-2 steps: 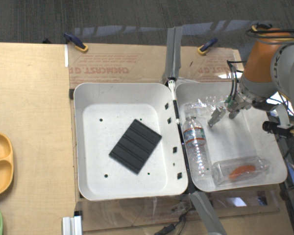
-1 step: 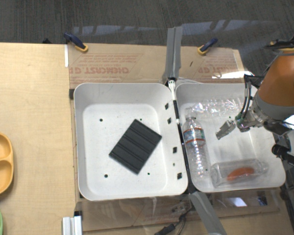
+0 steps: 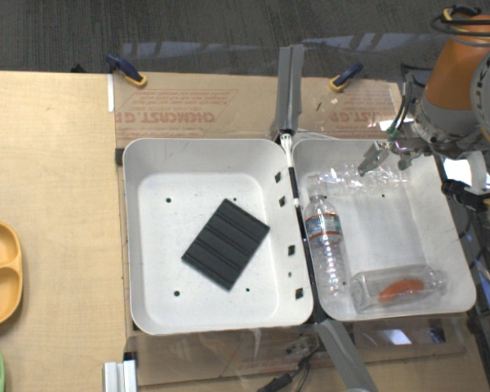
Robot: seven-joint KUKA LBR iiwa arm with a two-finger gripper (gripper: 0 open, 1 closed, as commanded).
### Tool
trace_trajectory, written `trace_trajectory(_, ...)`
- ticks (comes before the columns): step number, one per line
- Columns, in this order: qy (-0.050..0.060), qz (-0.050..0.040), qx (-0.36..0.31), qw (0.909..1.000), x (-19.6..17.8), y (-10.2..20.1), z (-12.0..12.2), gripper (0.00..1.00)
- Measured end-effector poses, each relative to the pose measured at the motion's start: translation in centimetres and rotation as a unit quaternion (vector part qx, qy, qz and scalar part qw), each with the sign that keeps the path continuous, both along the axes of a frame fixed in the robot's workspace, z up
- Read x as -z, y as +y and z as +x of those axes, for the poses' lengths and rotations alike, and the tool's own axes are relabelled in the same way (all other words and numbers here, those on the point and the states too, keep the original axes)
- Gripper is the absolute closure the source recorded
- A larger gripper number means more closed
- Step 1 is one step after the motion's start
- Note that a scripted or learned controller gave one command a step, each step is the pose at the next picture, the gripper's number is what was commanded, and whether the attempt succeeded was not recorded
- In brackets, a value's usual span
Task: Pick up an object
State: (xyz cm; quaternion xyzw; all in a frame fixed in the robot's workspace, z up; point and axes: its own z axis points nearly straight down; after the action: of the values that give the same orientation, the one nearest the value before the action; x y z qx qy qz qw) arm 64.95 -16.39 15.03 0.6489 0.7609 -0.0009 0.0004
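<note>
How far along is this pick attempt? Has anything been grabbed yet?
Nothing looks picked yet. The gripper is over the far end of the right bin, by crinkled clear plastic, with nothing visibly between its fingers. The bottle and the clear container with something orange inside lie in that bin; the black pad lies in the left bin. Grasping and lifting remain.

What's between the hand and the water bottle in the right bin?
Nothing solid that I can see. The hand hovers at the right bin's far edge; the water bottle lies along its left wall. Crumpled clear plastic sits between them on the bin floor, low enough to pass over.
</note>
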Motion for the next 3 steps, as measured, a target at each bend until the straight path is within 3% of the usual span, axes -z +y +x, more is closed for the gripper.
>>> trace_trajectory(1, 0.003, 0.0075, 0.018, 0.9998, 5.7, -4.8, 1.1, 0.0)
trace_trajectory(2, 0.0, 0.0006, 0.041, 0.9992, 4.2, -4.0, -8.9, 0.0)
trace_trajectory(3, 0.001, 0.001, 0.006, 1.0, 5.9, 3.4, -10.9, 0.0)
